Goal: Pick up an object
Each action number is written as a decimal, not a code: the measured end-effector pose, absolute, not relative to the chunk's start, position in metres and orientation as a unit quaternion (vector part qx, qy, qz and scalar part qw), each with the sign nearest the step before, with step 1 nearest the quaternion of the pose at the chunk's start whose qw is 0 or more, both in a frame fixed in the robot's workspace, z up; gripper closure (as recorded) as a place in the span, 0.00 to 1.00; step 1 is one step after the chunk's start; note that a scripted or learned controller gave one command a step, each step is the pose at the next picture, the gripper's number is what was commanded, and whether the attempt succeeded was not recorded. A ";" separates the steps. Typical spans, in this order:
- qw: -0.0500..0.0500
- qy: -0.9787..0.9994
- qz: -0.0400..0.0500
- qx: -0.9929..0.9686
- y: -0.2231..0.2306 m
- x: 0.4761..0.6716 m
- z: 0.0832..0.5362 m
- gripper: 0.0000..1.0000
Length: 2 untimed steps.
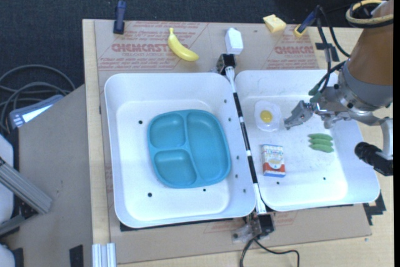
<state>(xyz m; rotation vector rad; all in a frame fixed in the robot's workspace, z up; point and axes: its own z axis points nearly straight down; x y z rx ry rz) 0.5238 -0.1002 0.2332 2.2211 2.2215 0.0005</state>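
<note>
Tool (304,114) hovers over the right bin (350,192), nothing visibly gripped, its spread unreadable; egg (267,116) just left, peas (321,142) just below.

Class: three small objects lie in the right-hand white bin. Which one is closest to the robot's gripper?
The white fried egg toy with the yellow yolk, just left of the gripper. The green pea pods and the small red-and-white carton lie farther toward the bin's front.
</note>
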 end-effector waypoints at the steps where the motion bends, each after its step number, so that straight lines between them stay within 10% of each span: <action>1: -0.001 0.707 0.000 0.707 -0.093 0.533 0.165 0.00; 2: 0.000 0.707 0.000 0.707 -0.094 0.522 0.084 0.00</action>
